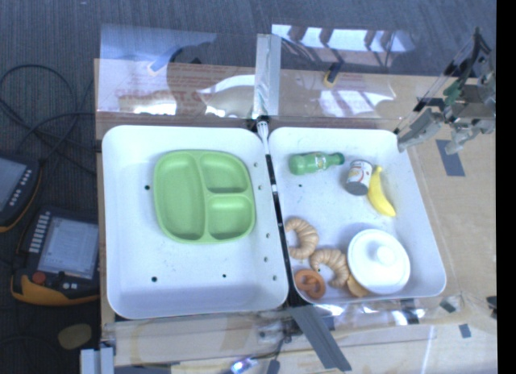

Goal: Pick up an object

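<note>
Objects for picking all lie in the right bin (419, 203). Along its far side a green bottle (315, 162) lies on its side, cap toward the right. Just right of it a small can (359, 177) lies tipped, and a yellow banana (380, 193) runs alongside the can, touching or nearly touching it. Nearer the camera, a white round lidded bowl (378, 259) sits in the near right corner. Left of it are two pale brown pretzel-shaped pastries: one (302, 235) close to the dividing wall, the other (330, 262) just beside the bowl. An orange round piece (310, 283) lies at the near edge below them, and another orange-brown bit (357, 287) is tucked against the bowl's near-left side.

In the left bin (121, 227), a green divided plate (204, 196) with three compartments sits flat near the middle; nothing lies in its compartments.

At the upper right, the gripper (411, 133) hangs above the bench just outside the far right corner of the right bin, apart from every object. Whether its jaws are open or closed cannot be told from here, and nothing is seen between them.
</note>
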`<control>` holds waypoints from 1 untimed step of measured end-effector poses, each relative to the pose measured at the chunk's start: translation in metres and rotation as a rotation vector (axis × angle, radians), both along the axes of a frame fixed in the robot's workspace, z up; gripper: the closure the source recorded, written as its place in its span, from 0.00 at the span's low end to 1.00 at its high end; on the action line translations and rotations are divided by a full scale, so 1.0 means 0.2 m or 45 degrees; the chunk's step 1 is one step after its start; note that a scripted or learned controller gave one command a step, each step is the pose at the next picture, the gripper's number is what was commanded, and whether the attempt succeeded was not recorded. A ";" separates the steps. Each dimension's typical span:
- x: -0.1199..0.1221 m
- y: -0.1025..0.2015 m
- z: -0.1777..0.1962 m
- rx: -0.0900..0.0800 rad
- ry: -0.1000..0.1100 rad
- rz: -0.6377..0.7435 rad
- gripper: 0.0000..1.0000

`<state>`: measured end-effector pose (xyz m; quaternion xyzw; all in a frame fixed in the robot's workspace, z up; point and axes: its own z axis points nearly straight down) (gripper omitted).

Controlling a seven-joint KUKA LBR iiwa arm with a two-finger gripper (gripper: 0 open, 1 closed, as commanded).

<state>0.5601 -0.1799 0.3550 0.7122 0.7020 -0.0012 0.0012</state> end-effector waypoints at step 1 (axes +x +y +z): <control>0.12 0.40 -0.30 0.004 0.002 0.509 0.00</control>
